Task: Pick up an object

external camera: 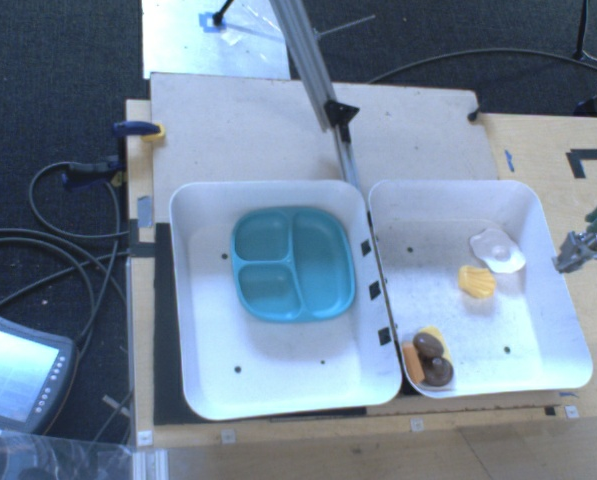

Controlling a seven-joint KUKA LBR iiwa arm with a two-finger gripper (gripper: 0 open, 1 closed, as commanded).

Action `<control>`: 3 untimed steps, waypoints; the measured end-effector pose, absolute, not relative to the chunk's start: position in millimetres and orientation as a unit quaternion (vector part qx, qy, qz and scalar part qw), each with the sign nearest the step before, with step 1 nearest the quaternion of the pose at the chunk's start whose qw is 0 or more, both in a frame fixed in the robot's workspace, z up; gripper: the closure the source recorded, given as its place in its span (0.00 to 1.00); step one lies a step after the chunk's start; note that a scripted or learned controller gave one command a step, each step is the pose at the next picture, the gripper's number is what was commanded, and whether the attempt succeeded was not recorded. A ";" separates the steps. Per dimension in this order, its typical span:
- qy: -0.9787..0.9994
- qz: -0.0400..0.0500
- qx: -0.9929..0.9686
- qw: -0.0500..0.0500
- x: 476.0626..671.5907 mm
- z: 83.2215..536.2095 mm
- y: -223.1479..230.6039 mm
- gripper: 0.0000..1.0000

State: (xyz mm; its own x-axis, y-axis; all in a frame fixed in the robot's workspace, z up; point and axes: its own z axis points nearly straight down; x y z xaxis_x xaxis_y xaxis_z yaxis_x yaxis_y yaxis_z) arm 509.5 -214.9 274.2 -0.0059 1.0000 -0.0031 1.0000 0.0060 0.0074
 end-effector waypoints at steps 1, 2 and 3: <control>0.711 0.002 0.703 0.000 524.1 268.1 -152.6 1.00; 0.711 0.002 0.703 0.001 540.0 272.1 -102.8 1.00; 0.711 0.002 0.703 0.001 551.1 274.7 -55.3 1.00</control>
